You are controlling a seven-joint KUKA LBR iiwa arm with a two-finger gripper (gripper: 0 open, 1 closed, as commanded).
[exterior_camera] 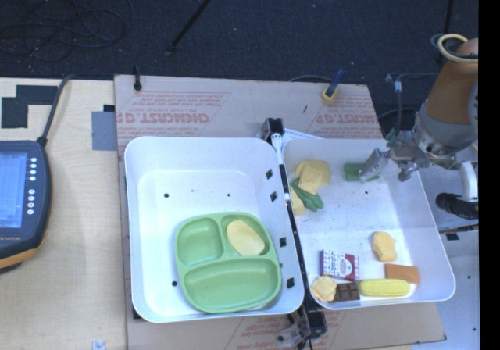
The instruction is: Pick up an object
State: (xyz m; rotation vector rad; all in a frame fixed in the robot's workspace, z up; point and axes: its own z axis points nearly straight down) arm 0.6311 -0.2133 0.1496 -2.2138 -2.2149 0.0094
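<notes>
Risk lay in the end effector [384,162], whose opening I could not tell, hovering near a small green object [353,172] by the right bin's [437,262] far wall, which might slip away.

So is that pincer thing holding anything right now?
Pincer: whether it is open or closed cannot be told; it sits beside a small green object in the right bin.

dark carpet [258,20] strewn with cables [86,12] behind a pale wooden bench [78,262].
</notes>
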